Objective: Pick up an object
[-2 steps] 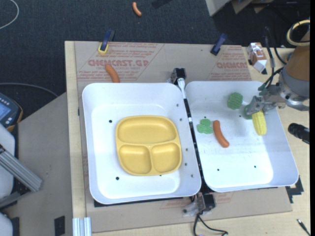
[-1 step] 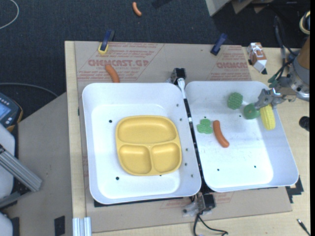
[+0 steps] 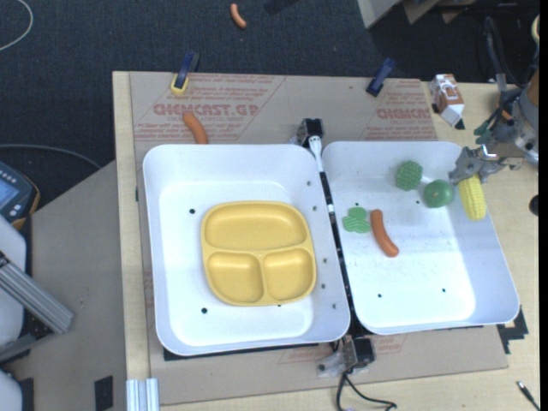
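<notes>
The right white bin (image 3: 479, 298) holds several toy foods. A bumpy green ball (image 3: 409, 175) and a smooth green ball (image 3: 438, 194) lie near its far side. A yellow corn cob (image 3: 473, 197) lies beside them, against the right wall. A green leafy piece (image 3: 355, 221) and an orange sausage (image 3: 384, 233) sit toward the bin's left. My gripper (image 3: 471, 164) reaches in from the right edge, just above the corn cob and next to the smooth green ball. I see nothing held in it.
The left white bin (image 3: 163, 229) carries a yellow divided plate (image 3: 257, 252). Behind the bins, an orange sausage (image 3: 196, 128) lies on the board, with clamps (image 3: 181, 75) and a small box (image 3: 446, 95) along its far edge. Another sausage (image 3: 238, 14) lies on the floor.
</notes>
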`<state>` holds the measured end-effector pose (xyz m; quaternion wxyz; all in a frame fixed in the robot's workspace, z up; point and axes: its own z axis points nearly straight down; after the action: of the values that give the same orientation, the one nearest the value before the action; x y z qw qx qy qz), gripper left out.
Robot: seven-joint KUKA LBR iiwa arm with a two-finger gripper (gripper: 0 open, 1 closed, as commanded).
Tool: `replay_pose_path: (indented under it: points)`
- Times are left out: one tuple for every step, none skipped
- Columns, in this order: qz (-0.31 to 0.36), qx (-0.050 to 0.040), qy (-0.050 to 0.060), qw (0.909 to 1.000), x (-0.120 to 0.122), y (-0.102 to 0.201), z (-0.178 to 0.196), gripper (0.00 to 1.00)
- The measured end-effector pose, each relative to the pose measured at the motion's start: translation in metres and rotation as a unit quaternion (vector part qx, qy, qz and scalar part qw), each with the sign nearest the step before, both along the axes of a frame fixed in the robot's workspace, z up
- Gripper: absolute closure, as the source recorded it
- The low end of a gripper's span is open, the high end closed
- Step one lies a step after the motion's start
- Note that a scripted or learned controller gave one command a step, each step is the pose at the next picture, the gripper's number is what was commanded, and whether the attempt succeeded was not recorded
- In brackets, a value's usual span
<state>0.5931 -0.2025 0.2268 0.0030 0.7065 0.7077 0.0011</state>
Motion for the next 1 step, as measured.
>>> replay_pose_path:
  points:
    - [0.002, 0.0024, 0.003, 1.0000, 0.0092, 0.0627, -0.0045, 1.00]
